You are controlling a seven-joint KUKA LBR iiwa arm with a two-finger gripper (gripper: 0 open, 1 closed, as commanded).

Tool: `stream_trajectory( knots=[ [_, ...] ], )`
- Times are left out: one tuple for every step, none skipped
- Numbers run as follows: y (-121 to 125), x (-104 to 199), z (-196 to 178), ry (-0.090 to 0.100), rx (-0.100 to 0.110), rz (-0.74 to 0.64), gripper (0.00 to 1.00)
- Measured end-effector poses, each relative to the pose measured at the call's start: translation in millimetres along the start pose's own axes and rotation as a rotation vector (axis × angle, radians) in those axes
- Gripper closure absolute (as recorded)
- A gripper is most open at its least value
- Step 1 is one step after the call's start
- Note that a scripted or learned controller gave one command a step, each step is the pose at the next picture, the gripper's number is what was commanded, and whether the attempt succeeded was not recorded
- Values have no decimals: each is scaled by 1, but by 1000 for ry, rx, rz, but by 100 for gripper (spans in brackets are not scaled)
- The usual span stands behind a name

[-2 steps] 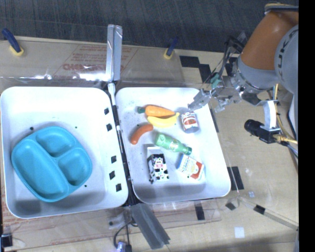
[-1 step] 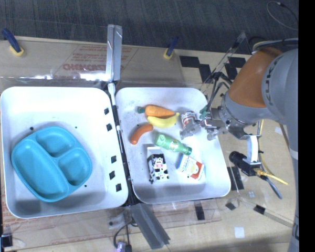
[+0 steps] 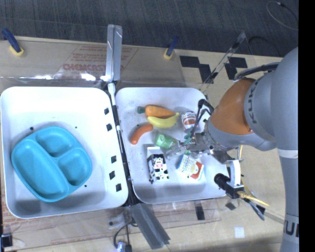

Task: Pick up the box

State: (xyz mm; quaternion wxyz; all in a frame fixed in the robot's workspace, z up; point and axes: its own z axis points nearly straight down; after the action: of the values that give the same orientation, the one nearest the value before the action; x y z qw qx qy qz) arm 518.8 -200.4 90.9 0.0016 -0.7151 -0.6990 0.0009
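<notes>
Fingers of my gripper (image 3: pixel 190 145) hang low in the right bin (image 3: pixel 134 190), just beside the cow-print box (image 3: pixel 157 168), their spread impossible to tell.

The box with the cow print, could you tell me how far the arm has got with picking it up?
Nothing looks done yet: the box lies flat in the right bin beside a small packet. In hand: the gripper is low over the clutter, up and right of the box. Left: reaching the box, gripping, lifting.
</notes>
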Motion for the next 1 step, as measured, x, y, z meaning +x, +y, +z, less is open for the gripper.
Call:
stream_trajectory(
  knots=[
    [-42, -6, 0, 0, -1, 49, 0]
  ],
)
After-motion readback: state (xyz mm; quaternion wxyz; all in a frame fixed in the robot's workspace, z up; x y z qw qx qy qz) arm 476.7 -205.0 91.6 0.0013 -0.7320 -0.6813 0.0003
